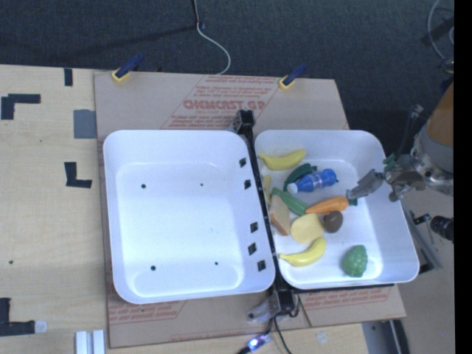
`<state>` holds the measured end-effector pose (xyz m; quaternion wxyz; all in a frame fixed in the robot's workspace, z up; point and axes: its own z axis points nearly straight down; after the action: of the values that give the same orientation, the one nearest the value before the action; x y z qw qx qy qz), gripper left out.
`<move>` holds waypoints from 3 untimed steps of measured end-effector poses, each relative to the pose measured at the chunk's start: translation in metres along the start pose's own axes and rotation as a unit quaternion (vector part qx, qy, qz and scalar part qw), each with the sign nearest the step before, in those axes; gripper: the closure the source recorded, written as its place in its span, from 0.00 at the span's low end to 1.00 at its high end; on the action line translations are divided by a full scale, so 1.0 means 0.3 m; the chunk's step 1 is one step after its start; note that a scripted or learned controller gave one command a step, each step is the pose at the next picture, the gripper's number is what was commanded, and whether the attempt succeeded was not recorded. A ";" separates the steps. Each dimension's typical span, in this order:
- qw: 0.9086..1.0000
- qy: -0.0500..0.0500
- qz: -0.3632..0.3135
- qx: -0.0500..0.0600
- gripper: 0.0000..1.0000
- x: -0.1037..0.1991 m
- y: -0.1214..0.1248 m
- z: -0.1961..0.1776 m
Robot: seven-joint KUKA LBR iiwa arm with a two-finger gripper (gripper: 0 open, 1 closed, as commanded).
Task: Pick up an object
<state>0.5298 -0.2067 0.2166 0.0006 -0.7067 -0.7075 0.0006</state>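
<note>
Green toy [355,261] near bin rim [402,277]

Even, bright overhead light, soft shadows, slightly soft focus throughout.

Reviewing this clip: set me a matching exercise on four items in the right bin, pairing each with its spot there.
Items:
1. broccoli
2. blue bottle
3. carrot
4. upper banana

Spots:
A. far edge of the pile, near the divider
B. middle, just beside the gripper
C. near right corner, apart from the pile
D. between upper banana and carrot

Pairs: 1-C, 2-D, 3-B, 4-A
</note>
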 end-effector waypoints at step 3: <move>1.000 0.000 -0.002 -0.002 0.00 0.278 0.246 0.441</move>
<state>0.6033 -0.1231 0.0843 -0.0004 -0.7053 -0.7089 -0.0006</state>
